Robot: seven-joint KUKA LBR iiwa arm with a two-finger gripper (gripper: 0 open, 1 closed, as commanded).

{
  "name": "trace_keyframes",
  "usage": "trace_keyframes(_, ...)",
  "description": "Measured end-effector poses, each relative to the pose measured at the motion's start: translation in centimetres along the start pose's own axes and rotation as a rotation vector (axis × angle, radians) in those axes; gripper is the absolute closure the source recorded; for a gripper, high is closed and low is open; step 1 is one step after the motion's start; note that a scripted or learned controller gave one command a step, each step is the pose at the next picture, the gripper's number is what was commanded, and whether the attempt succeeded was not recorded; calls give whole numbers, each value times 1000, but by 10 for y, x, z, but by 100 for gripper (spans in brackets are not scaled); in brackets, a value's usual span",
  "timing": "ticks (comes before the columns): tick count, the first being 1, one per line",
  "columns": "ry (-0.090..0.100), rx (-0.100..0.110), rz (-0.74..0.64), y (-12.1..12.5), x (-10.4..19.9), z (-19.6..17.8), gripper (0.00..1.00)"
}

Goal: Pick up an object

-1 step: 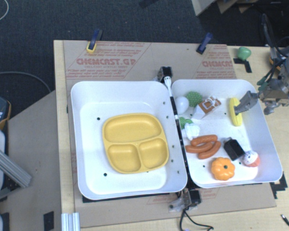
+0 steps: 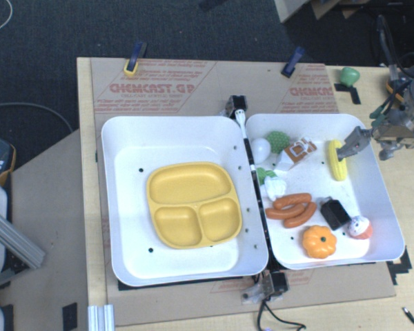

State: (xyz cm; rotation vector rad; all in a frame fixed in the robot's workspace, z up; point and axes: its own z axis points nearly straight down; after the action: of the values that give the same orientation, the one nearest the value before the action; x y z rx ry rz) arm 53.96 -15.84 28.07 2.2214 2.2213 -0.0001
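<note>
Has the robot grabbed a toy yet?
Not yet. Done: the gripper has reached the right bin, beside the banana. In hand: nothing I can see. Left: grabbing and lifting something; the pumpkin and sausages lie untouched.

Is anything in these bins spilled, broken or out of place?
Nothing stands out. The yellow tray lies flat in the left bin; the toys sit loose but unspilled inside the right bin.

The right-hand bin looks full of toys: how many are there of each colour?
Green: 2, a bumpy ball and a small piece
Yellow: 1, a banana
Orange: 3, a pumpkin and two sausages
White: 2
Black: 1
Brown and white: 1
Red and white: 1
Total: 11
</note>
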Motion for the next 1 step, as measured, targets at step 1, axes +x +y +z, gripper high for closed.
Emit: trace_keyframes(1,2,5,1,2,-2,43,0)
